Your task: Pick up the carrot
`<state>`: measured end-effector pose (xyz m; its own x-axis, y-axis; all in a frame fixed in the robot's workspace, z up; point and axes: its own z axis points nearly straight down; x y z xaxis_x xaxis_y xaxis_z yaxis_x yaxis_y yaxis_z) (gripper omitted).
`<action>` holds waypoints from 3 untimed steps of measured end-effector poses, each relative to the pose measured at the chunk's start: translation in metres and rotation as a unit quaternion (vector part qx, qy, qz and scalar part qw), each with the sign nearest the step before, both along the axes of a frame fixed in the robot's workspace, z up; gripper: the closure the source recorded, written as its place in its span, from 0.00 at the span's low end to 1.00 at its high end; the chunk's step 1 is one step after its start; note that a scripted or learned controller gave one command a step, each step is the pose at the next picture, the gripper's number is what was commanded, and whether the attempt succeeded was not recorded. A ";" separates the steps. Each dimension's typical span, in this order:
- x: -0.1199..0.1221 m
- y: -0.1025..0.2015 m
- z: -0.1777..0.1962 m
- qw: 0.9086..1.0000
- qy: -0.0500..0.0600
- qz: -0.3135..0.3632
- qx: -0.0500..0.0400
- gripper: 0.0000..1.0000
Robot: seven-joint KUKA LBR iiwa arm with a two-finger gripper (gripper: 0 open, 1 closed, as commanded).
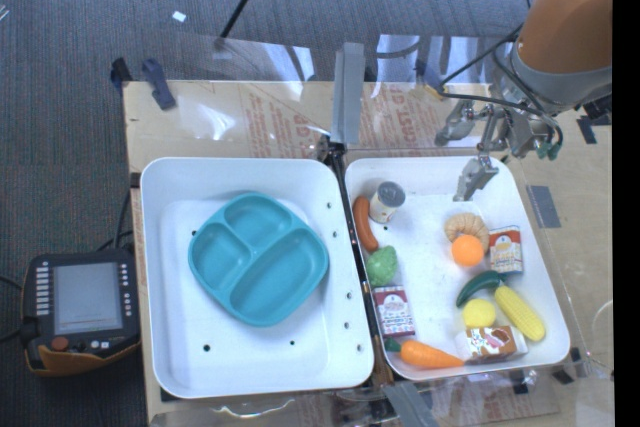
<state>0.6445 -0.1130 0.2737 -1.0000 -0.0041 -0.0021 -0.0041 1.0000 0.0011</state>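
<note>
The carrot [428, 354] is orange with a green stub and lies flat along the front edge of the right bin [432, 177], beside a red box [393, 310]. My gripper [476, 177] hangs over the far side of that bin, well behind the carrot and above bare white floor. Nothing is visibly held in it. The grey arm with its orange band enters from the upper right.
The right bin also holds a sausage [365, 223], a can [386, 202], broccoli [381, 264], a bread roll [466, 227], an orange [467, 251], a small carton [505, 250], a cucumber [478, 288], a lemon [479, 313], corn [520, 312] and a packet [492, 342]. The left bin [165, 315] holds a blue divided plate [259, 258].
</note>
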 end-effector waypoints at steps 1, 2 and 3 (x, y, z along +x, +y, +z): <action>-0.045 -0.026 -0.167 0.998 0.008 0.069 0.002 0.00; -0.040 -0.024 -0.149 0.997 -0.001 0.072 0.000 1.00; -0.074 -0.086 -0.171 0.994 0.001 0.108 0.000 1.00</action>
